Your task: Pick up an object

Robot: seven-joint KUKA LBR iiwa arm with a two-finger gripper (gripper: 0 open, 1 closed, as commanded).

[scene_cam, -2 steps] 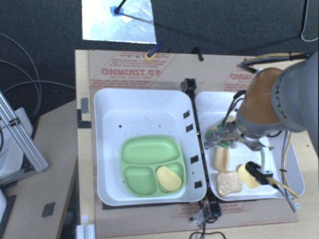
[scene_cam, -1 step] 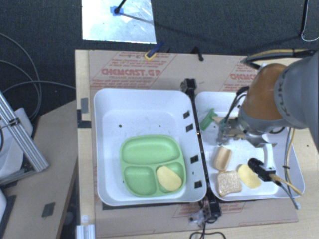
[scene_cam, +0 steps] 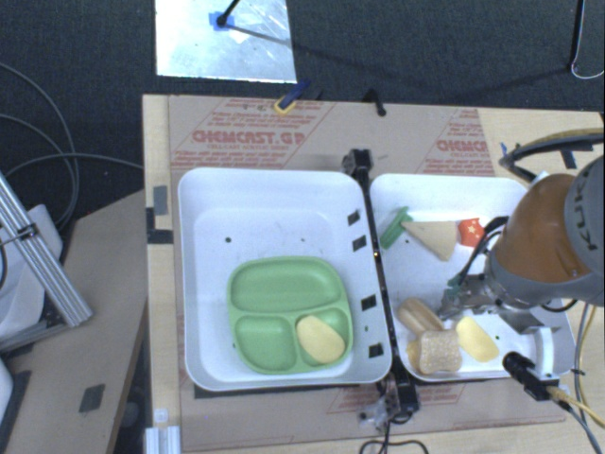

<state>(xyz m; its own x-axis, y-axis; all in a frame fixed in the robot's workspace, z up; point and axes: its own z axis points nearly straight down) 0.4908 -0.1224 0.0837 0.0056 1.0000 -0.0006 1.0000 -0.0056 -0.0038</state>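
My gripper (scene_cam: 460, 301) hangs low in the right bin (scene_cam: 444, 192), under the orange band of the arm (scene_cam: 539, 235). It sits just above and between a tan bread roll (scene_cam: 421, 315) and a yellow piece (scene_cam: 476, 339). A brown square cracker-like block (scene_cam: 440, 353) lies at the bin's front wall. Farther back lie a cream wedge (scene_cam: 433, 237), a green piece (scene_cam: 392, 227) and a small red item (scene_cam: 470, 230). The arm hides much of the bin's right side.
The left bin (scene_cam: 203, 253) holds a green divided tray (scene_cam: 284, 296) with a yellow oval object (scene_cam: 320, 339) in its front right compartment. A black divider bar (scene_cam: 371, 253) runs between the bins. Cables hang at the right edge.
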